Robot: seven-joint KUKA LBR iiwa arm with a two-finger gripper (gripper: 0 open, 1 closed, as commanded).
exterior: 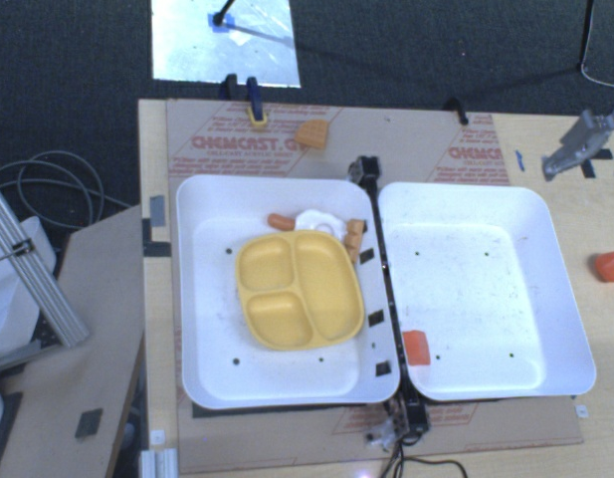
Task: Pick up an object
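Observation:
A yellow divided plate [299, 291] lies in the middle of the left bin [207, 366]. Behind it sit a small orange sausage-shaped piece [281, 222], a white piece [319, 223] and a tan piece [354, 235] near the bin's right wall. An orange-red block [415, 347] rests in the near left corner of the right bin [545, 267]. My gripper [577, 150] hovers at the far right, beyond the right bin's back corner, away from all of these.
A tan chunk [312, 133] lies on the cardboard behind the left bin. A small orange-red object [608, 266] sits on the bench right of the right bin. Clamps [255, 103] hold the board's back edge. Cables [48, 192] lie at left.

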